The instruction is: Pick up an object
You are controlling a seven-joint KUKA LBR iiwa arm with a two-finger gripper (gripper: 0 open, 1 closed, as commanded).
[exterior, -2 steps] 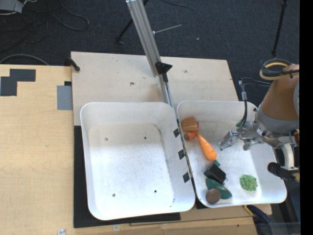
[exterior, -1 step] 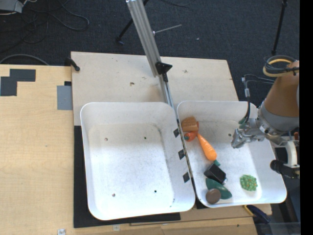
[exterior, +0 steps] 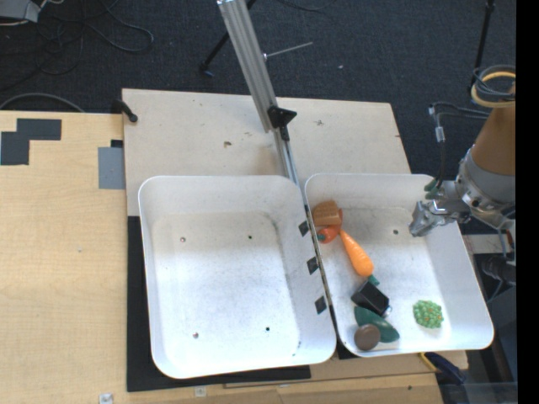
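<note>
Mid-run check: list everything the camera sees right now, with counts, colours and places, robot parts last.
Bins: 2, white, side by side; left bin, right bin.
Brown block: 1, brown, right bin, upper left.
Carrot: 1, orange, below the block.
Black piece: 1, black, lower middle of right bin.
Teal piece: 1, teal, under the black piece.
Round piece: 1, brown, by the front rim.
Green ball: 1, green, lower right.
Metal post: 1, silver, behind the bins.
Gripper: 1, grey, over the right bin's right side.

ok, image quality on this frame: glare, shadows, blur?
Camera view: lighting even and soft, no hard glare on the right bin or left bin; faint shadows beside the carrot; end effector slightly soft; small items by the green ball low in detail.
</note>
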